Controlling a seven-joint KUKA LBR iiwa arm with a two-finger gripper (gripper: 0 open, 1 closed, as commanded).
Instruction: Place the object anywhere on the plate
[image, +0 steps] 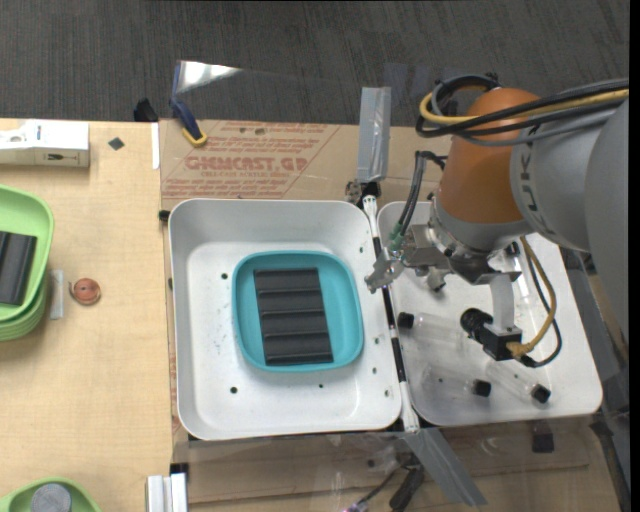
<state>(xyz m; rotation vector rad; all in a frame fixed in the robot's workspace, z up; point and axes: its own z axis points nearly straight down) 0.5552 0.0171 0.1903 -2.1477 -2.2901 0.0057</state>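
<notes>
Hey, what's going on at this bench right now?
A grey and orange robot arm hangs over the right white bin, where a few small black pieces lie. In the left white bin, a black ribbed block lies flat on the teal plate. The arm is well clear of it.

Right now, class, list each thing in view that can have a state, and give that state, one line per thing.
plate: flat in the left bin, bearing the block.
block: lying flat on the plate.
left bin: holds the plate.
right bin: holds small black bits.
gripper: above the right bin's left side, apart from the block.
</notes>
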